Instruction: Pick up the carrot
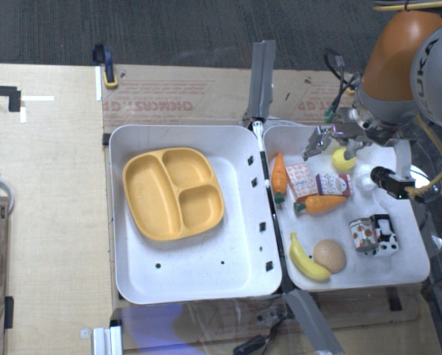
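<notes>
Right bin (413, 272) is crowded. Carrot (324, 204) has a small pink-and-white box (300, 180) touching its upper side, a second carrot (279, 174) upright near the left wall, banana (306, 259) and brown egg-shaped item (329, 255) below. Open floor just right of the carrot, before the patterned carton (370, 235). Arm (398, 58) overhangs top right corner.

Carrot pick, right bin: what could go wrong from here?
1. There are two carrots: one upright carrot by the left wall, one lying carrot mid-bin. The program may pick either target.
2. The lying carrot touches the small pink-and-white box and a second box; a descent could catch a box instead.
3. The gripper hangs above the bin's rear, near the yellow ball, and may nudge it on approach.
</notes>
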Controlling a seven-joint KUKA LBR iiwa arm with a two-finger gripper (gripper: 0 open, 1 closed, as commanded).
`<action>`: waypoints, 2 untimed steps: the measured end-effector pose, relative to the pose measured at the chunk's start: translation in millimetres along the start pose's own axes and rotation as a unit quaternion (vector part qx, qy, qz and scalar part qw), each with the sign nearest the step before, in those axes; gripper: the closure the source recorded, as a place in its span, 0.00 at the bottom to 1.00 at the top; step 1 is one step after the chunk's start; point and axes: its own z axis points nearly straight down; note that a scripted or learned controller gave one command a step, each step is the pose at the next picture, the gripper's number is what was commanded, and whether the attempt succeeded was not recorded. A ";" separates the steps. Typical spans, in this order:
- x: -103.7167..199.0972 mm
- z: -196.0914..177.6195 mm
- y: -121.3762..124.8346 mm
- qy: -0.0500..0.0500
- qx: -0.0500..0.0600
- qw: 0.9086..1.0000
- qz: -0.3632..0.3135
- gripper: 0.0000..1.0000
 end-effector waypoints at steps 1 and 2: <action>-0.9 90.8 -9.6 0.000 -0.009 0.995 0.099 0.00; -71.1 90.5 -51.9 -0.005 -0.011 0.959 -0.285 0.00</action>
